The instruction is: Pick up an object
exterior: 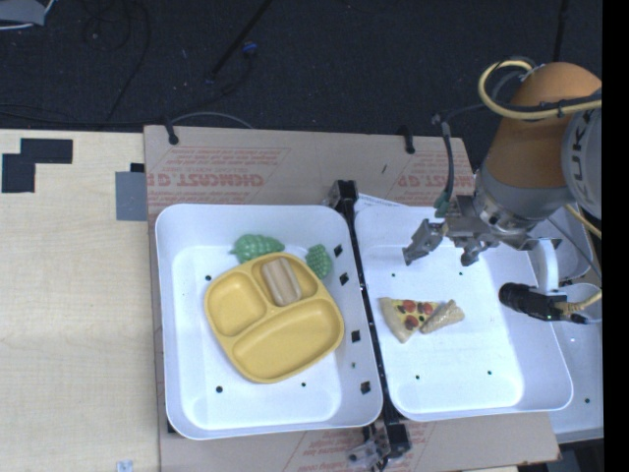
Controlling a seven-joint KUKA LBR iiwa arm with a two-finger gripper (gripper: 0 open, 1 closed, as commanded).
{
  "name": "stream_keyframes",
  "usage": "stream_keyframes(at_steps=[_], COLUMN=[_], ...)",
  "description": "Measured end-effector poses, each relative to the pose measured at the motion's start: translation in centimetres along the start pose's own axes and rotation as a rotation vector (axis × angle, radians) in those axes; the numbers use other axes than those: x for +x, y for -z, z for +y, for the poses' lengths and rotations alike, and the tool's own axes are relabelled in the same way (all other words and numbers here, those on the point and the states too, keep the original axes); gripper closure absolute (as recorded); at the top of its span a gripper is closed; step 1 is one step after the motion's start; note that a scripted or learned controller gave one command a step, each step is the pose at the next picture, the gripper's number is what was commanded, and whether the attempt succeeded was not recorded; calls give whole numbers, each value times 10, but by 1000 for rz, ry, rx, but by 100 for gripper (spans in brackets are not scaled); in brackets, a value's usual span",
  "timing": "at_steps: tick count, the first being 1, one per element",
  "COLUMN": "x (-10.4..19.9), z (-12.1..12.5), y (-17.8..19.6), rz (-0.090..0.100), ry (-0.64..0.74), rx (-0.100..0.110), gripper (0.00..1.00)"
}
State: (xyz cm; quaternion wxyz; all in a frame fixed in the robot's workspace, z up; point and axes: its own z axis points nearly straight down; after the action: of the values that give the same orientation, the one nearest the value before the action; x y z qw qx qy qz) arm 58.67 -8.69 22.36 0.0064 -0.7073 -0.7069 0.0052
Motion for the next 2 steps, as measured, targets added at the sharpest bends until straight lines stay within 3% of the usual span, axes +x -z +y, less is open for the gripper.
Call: stream_keyframes(at_steps=[1,2], x=[0,2], z=[2,11], y=[8,-52], rz=[-1,-1], ry=[2,1], rx=[-13,-8], gripper=[0,0])
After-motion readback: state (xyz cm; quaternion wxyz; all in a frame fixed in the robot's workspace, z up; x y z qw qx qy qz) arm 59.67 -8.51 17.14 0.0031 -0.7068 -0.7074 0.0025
